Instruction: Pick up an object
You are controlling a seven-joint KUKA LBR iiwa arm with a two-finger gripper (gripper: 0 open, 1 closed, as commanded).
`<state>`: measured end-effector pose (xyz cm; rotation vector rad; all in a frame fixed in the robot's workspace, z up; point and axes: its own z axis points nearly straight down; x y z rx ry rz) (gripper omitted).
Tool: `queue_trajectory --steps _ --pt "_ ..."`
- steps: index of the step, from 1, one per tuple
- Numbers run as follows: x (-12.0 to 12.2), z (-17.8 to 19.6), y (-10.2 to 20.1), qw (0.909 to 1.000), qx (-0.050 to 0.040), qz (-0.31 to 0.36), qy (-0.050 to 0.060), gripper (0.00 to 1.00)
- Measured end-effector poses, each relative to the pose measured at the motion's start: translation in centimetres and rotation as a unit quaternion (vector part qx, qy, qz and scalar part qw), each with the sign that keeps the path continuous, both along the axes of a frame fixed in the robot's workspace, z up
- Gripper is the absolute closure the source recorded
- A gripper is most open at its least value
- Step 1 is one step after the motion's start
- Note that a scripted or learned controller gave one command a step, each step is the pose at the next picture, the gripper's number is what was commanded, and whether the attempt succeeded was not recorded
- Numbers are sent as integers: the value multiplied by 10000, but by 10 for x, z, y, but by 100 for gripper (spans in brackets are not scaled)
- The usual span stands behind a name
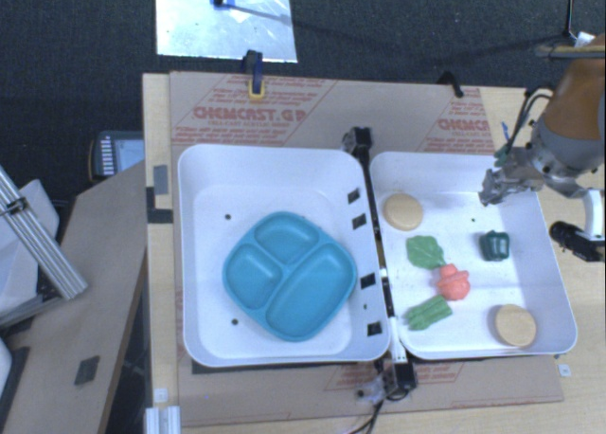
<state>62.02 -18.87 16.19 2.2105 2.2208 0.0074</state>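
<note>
Dark green and stubby, a small toy pepper point(494, 246) lies in the right bin point(559, 276) near its far right side, just below the end effector point(496, 188); its long axis cannot be made out. Whether the end effector is spread or pressed together cannot be told, and nothing shows in its grip. The same bin holds a tan round point(402, 211), a leafy green piece point(425, 252), a red-orange piece point(454, 282), a light green pod point(428, 313) lying slantwise, and a second tan round point(515, 325). The left bin point(204, 186) holds a blue divided plate point(289, 274).
</note>
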Motion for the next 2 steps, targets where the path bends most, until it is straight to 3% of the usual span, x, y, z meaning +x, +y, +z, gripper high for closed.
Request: queue_trajectory --steps 1,2 --pt "1 52 10 10000 3 6 6 100" --pt "2 81 10 10000 3 3 15 100"
